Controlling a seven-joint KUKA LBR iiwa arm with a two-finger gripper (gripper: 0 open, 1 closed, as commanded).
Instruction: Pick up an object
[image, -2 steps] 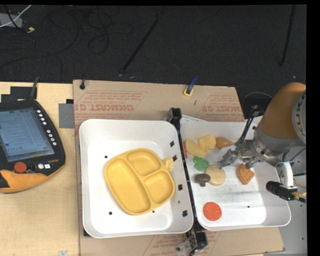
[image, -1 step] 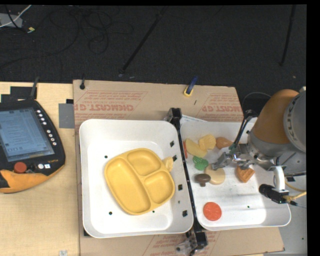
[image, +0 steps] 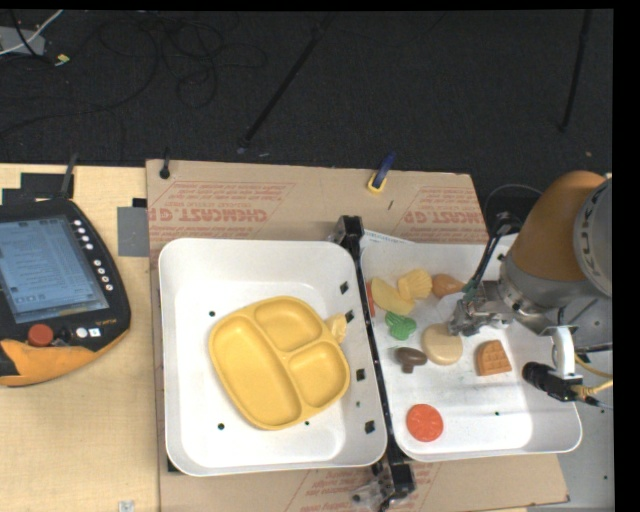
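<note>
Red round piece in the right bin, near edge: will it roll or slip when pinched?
The red disc looks flat and low, so it probably won't roll. Its thin profile likely leaves the gripper little edge to pinch, so slipping seems plausible. It lies apart from the others, so pushing shouldn't disturb them.

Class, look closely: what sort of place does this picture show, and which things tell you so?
Probably a robotics lab bench: a robot arm reaches over two white bins of toy food, a control pendant lies alongside, and cables trail behind.

Teach pendant (image: 55, 295) on the bench at left, blue-and-yellow clamp (image: 380, 175) on the cardboard sheet (image: 300, 200), black cables (image: 200, 60) behind
</note>
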